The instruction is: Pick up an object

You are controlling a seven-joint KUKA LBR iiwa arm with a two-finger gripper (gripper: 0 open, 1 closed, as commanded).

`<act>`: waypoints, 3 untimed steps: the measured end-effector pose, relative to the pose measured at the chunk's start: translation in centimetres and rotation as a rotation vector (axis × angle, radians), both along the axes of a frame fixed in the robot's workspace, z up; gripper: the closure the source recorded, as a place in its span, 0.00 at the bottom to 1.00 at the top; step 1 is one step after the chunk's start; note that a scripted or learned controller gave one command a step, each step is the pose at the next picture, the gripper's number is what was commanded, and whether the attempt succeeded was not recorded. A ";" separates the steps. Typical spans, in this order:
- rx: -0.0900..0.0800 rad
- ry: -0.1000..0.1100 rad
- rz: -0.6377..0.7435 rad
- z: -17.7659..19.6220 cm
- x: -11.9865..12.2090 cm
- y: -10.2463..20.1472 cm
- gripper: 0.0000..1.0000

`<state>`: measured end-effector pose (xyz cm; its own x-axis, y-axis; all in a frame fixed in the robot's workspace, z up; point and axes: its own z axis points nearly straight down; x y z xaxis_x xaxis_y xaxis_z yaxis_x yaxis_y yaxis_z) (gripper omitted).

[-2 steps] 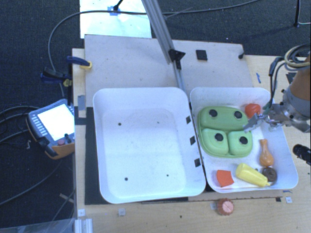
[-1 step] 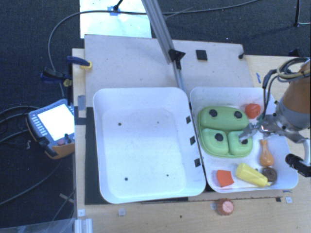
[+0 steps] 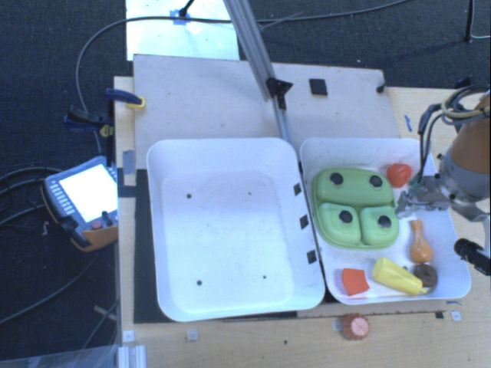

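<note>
So the arm is reaching in from the right and the gripper [image 3: 414, 199] is hanging low over the right bin [image 3: 460, 286], right at the edge of the big green block [image 3: 354, 207], with the small red piece [image 3: 398, 174] just above it and the orange pear-shaped toy [image 3: 418, 241] just below. I'm guessing it's lining up on one of those, since everything's crowding that bin. Honestly can't tell how far the hand is spread or if it's got anything. The left bin [image 3: 230, 221] is sitting beside it.

Robot lab: cabled bench [image 3: 253, 102], teach pendant [image 3: 83, 202].
</note>
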<state>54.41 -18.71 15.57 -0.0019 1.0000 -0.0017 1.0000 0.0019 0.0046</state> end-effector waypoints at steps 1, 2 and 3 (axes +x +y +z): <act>-0.001 -0.004 0.004 6.2 0.9 0.3 1.00; 0.001 0.001 0.003 6.4 1.0 0.3 1.00; 0.002 0.001 0.008 7.6 1.8 5.4 1.00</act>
